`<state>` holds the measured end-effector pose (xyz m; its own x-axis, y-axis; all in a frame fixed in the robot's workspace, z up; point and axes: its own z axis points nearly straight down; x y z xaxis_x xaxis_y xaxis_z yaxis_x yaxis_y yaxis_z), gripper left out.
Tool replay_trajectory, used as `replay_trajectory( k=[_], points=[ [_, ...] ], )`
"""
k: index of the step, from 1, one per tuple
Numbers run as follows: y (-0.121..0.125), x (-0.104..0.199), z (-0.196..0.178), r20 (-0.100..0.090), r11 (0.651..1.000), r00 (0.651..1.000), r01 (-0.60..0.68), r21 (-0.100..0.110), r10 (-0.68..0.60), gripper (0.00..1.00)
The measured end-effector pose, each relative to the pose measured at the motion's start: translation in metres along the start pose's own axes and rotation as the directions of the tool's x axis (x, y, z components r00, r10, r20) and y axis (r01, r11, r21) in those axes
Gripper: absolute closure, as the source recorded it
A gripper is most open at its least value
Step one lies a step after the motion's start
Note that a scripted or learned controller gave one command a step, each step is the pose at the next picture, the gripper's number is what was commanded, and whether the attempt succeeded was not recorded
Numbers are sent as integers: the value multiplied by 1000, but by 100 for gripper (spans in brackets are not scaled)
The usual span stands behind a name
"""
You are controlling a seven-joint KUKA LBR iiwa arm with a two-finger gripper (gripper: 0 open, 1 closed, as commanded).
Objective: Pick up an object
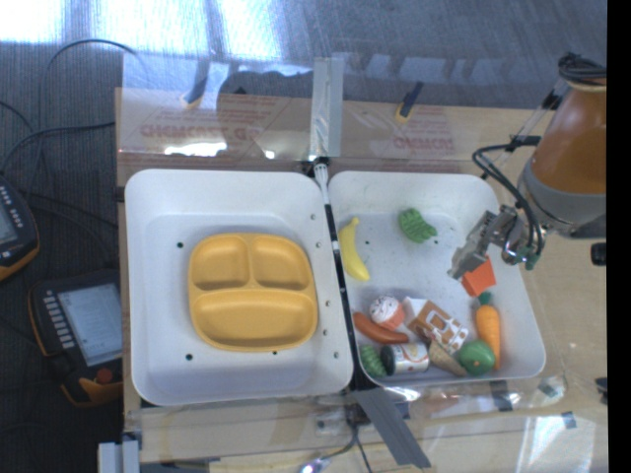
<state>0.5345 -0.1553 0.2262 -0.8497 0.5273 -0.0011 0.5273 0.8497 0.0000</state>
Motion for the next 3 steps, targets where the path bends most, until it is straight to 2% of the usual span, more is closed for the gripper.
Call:
replay_trajectory(
  k=[1,2,3],
  points=[
    [-7,28,98,37,992,991,-126,-19,127,100],
    [-12,38,112,2,992,992,-127,-2,127,0],
    [-10,41,131,31,989,988,-150,-14,150,0]
  ],
)
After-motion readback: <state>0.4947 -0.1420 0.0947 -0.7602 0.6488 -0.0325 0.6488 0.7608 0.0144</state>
